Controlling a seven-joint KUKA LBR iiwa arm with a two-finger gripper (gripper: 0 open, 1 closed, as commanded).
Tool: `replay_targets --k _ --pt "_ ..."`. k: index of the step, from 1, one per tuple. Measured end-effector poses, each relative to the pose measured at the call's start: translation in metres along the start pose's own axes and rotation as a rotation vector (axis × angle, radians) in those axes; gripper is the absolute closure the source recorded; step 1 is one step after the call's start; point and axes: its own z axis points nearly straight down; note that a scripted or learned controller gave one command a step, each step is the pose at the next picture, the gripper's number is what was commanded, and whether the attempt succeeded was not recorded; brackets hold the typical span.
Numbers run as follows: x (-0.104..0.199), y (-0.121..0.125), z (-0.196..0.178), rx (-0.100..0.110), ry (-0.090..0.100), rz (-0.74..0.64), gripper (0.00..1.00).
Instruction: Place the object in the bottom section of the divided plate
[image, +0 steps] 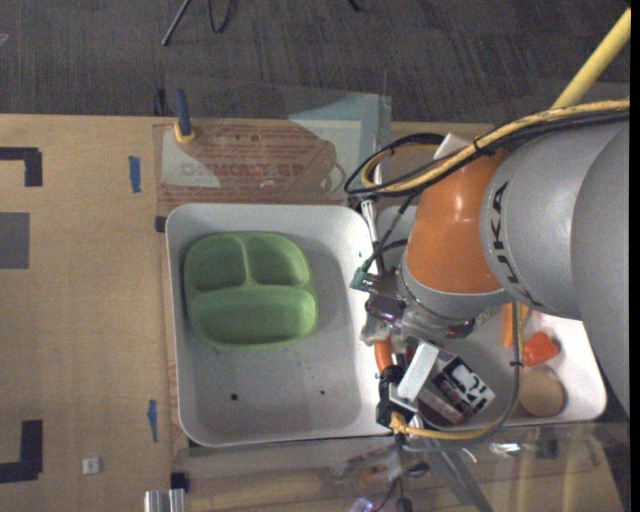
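Green plate (250, 288) in left bin; arm over right bin beside it. Hand state unclear. Tan egg-like object (541, 392) probably light, smooth, slippery; grip across middle.

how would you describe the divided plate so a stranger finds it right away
Look at the left white bin of the two. In its upper half lies the green divided plate, with two small sections above one wide bottom section. Nothing else there is green.

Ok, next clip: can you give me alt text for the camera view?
A grey and orange KUKA arm reaches over the right white bin, which holds a tan egg-shaped object and an orange piece. The left bin holds a green divided plate.
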Motion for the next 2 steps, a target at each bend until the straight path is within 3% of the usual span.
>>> replay_targets --k 1,2 --pt "0.05 -0.018 -0.043 -0.003 0.001 0.3 1.0" --pt "0.123 -0.045 0.02 0.002 -0.002 0.359 1.0"
